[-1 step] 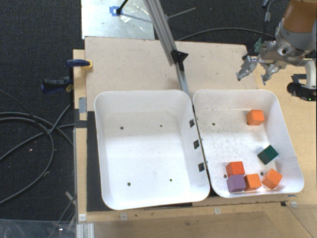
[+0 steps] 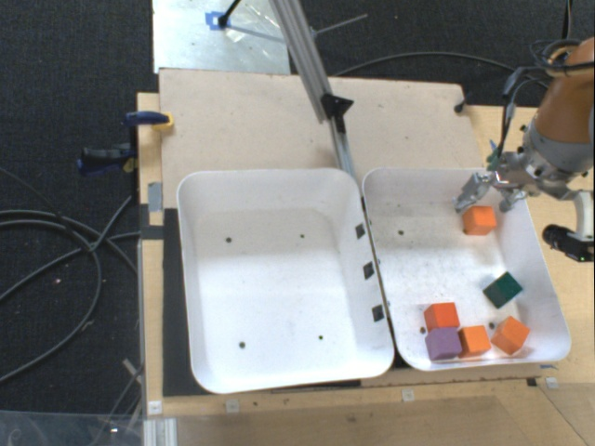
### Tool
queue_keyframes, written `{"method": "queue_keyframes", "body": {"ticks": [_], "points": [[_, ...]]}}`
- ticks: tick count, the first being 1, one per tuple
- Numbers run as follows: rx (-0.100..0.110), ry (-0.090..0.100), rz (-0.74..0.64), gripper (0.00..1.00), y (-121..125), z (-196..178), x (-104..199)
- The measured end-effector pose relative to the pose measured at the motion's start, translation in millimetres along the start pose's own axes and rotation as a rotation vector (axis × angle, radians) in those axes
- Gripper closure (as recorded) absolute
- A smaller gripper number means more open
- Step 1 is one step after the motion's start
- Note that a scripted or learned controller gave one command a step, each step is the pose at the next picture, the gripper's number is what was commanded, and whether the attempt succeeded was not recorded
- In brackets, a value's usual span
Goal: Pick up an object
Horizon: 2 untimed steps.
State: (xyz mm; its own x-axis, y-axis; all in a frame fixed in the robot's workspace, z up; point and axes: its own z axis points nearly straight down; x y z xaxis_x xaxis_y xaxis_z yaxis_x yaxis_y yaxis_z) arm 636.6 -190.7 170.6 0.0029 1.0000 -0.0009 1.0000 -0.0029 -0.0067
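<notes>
White plastic is what you see first: the left bin (image 2: 270, 277) sits on the bench (image 2: 242, 119), its floor bare but for a few dark specks. At the far left edge of the bench you will note a blue clamp (image 2: 112, 156) with a yellow tip. A metal pole (image 2: 302, 40) runs down from the top of the view to the seam between the bins, where three small black tabs line the divider.

Moving right, the right bin (image 2: 409, 249) holds six blocks. Near its front edge you have a red-orange block (image 2: 441, 316), a purple block (image 2: 443, 344) touching it in front, an orange block (image 2: 475, 340) just beside the purple one, and another orange block (image 2: 510, 334) tilted against the right wall. A green block (image 2: 503, 289) lies a little behind these, apart from them.

Toward the back of that bin, a lone orange block (image 2: 480, 220) rests on the floor. The gripper (image 2: 485, 193) hangs just above and behind it, fingers spread and nothing between them; whether a fingertip touches the block is hard to judge from this angle. The arm (image 2: 562, 110) enters from the right.
</notes>
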Motion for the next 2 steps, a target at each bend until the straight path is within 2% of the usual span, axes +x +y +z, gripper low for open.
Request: {"method": "queue_keyframes", "body": {"ticks": [1, 2], "points": [[-0.007, 0.0, -0.006, 0.0, 9, 64, -19], [-0.014, -0.001, -0.008, 1.0, 11, 53, -19]]}}
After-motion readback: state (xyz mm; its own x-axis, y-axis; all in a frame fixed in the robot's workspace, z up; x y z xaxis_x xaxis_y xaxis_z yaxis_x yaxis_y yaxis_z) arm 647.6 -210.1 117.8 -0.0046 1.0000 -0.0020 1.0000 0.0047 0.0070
